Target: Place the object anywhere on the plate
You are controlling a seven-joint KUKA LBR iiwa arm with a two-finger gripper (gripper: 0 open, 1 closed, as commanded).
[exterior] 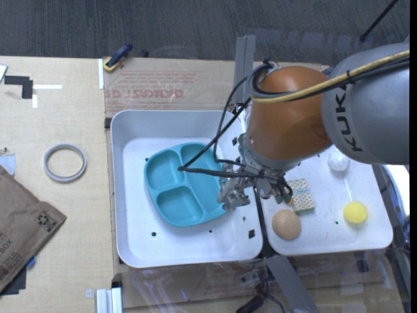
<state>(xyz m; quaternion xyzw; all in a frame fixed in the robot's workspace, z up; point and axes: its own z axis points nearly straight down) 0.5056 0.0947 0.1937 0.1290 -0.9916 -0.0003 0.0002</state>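
Teal plastic marks the plate (186, 186), a divided tray with several compartments lying tilted in the left white bin (130, 240). Taking that plate as the landmark: the gripper (234, 194) hangs at its right edge, over the rim, below the arm's orange band (287, 113). Dark cables cross in front of it and its fingers are too cluttered to read, so whether they are apart, closed, or holding anything cannot be told.

To the right of the plate, across the wall between the bins, the right white bin (326, 240) holds the loose things. A tan egg-shaped ball (286, 224) lies nearest the plate, just beyond the gripper. A small patterned block (301, 196) sits just above it. A yellow ball (355, 212) lies farther right, and a white object (338, 162) farther up. Nothing rests on the plate's compartments that can be seen. Well left of the plate, on the wooden bench (58, 109), lies a roll of tape (65, 162).
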